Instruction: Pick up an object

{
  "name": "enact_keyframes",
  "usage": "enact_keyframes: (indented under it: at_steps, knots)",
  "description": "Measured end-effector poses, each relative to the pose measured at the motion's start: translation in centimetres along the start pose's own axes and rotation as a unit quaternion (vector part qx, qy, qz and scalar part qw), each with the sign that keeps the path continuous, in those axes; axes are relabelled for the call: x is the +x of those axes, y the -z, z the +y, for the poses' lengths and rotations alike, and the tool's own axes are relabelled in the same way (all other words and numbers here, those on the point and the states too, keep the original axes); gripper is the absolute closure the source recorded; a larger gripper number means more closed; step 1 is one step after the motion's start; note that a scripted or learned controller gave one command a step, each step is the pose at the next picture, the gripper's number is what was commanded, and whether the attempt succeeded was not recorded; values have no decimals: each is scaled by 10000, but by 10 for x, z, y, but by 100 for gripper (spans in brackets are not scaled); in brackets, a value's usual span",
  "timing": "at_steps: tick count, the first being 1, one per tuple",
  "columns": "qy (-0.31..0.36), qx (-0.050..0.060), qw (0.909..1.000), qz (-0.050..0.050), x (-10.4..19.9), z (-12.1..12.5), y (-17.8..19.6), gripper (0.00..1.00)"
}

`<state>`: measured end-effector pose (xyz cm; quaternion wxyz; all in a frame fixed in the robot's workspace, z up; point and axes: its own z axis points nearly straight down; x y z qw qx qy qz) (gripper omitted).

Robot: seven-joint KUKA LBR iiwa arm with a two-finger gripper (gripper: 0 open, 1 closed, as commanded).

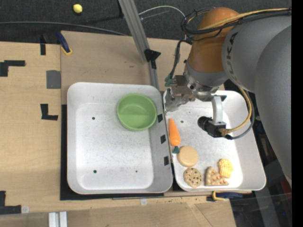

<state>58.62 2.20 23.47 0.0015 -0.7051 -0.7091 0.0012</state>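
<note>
My gripper (176,98) hangs over the back left corner of the right bin (236,141), below the orange wrist band. An orange carrot (174,134) lies just in front of it along the bin's left wall. Closer to the front sit a round tan bun (188,156), a speckled cookie (192,177), a pale waffle-like piece (213,177) and a yellow corn piece (225,167). A green bowl (137,111) stands at the back of the left bin (94,145).
A grey pole (137,30) slants down to the divide between the bins. A black cable fitting (210,126) hangs from the arm over the right bin's middle. A yellow ball (77,8) lies on the dark floor beyond the bench.
</note>
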Motion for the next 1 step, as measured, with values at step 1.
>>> enact_keyframes:
  at_steps: [1]
  knots:
    - [0, -1, 10000, 1, 47, -4, -9, 100]
